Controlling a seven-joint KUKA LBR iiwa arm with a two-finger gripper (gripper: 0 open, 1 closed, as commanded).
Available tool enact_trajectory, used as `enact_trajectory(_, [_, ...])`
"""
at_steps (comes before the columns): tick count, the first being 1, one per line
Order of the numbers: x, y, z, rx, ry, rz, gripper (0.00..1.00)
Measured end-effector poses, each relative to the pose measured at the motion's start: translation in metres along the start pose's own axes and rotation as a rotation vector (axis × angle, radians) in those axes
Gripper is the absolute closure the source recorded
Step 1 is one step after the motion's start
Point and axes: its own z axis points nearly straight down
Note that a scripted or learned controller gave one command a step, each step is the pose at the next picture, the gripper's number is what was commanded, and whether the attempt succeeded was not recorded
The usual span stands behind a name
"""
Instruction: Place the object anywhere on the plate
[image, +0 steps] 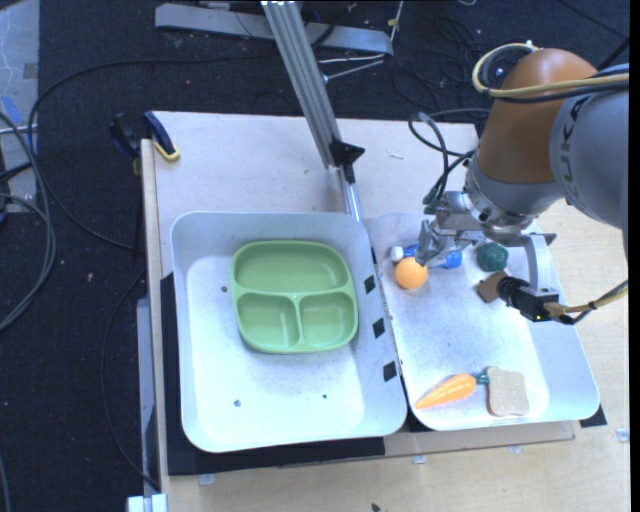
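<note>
A green three-compartment plate (295, 297) lies in the left white bin (200, 400). In the right bin (560, 370), a small orange ball (410, 273) rests near the back left corner. My gripper (432, 248) hangs just above and to the right of that ball, very close to it or touching it; the ball sits beside the gripper tip, not clearly inside it. A blue piece (449, 260) lies right under the gripper. The arm's wrist hides the bin floor behind it.
In the right bin, a dark green ball (491, 256) and a brown piece (489, 289) lie right of the gripper, a toy carrot (447, 390) and a tan bread slice (507, 392) at the front. A slanted metal pole (315, 100) rises behind the bins.
</note>
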Motion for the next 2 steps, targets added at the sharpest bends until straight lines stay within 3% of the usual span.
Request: enact_trajectory(2, [0.090,-0.004,-0.005,-0.002,-0.001,-0.001,1.00])
